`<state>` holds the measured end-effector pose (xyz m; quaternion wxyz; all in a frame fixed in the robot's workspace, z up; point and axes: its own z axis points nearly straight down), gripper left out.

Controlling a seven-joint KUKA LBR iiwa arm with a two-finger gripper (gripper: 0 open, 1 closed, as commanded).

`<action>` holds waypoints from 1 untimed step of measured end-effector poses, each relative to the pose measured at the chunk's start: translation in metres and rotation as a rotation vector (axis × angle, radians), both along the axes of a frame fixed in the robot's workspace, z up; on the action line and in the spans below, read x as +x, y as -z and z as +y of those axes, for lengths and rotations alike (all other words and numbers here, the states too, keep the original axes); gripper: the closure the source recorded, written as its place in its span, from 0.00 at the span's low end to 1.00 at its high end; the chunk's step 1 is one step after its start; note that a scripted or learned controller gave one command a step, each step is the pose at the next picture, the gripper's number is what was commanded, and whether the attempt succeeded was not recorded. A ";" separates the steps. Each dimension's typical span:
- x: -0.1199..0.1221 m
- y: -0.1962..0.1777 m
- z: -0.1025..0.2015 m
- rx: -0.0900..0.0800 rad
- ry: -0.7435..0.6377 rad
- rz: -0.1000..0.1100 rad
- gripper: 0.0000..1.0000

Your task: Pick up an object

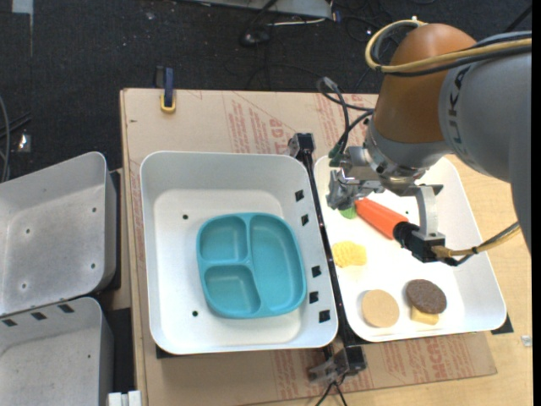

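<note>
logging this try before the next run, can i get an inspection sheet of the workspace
surface: brown bench bearing left bin and right bin
job's things: in the right bin, orange carrot, yellow piece, tan disc, brown disc on a yellow block
clutter: teal divided plate in the left bin
grippers: gripper low beside the carrot's green end, grasp unclear
cables: yellow cable off the wrist; black cables on the floor
surroundings: white trays at left, blue clamp

Gripper [345, 194] hung over orange carrot [380, 217] in right bin [482, 303]; teal tray [250, 264] sat in the bin beside.
</note>
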<state>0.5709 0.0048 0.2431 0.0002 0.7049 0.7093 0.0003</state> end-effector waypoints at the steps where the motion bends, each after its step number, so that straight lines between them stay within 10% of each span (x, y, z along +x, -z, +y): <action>1: -0.005 -0.005 0.053 0.000 -0.001 0.000 1.00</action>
